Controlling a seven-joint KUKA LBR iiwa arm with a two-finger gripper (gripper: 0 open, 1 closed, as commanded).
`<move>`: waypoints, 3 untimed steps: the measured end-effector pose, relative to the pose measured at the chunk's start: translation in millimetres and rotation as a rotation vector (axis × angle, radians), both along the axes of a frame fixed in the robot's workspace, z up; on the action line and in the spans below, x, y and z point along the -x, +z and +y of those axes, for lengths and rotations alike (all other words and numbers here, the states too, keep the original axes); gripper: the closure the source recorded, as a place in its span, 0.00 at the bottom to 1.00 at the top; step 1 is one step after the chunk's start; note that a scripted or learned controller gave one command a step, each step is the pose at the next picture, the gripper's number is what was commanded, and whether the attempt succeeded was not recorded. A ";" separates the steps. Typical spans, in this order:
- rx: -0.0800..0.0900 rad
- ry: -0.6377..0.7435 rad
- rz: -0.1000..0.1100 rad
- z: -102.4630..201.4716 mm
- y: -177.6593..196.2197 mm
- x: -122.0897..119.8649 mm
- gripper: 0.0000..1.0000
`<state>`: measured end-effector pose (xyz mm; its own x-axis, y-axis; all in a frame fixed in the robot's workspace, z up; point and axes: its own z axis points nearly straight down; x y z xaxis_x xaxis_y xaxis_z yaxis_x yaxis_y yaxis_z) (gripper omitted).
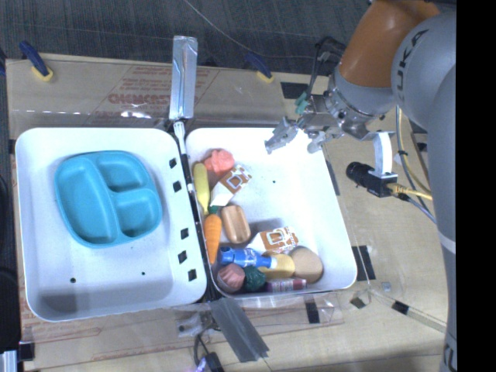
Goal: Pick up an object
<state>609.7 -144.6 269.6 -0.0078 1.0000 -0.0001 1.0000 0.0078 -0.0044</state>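
My gripper hangs over the back edge of the right bin, open, with nothing between its fingers. Toy food lies in a heap along that bin's left and front sides: a pink piece, a yellow banana, a small printed box, a brown bread loaf, an orange carrot, a second printed box, a blue bottle and a tan potato-like piece. The gripper sits up and to the right of the pink piece, apart from all of them.
The left bin holds a blue divided plate. A metal bar stands upright at the back between the bins. Black cable and a connector hang by the right bin's right rim. The right bin's middle and right floor is bare.
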 end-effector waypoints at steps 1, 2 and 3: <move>-0.002 0.043 0.007 44.9 -93.5 17.1 0.00; -0.003 0.211 0.002 50.4 -155.4 102.6 0.00; -0.002 0.211 -0.001 50.2 -154.4 101.7 0.00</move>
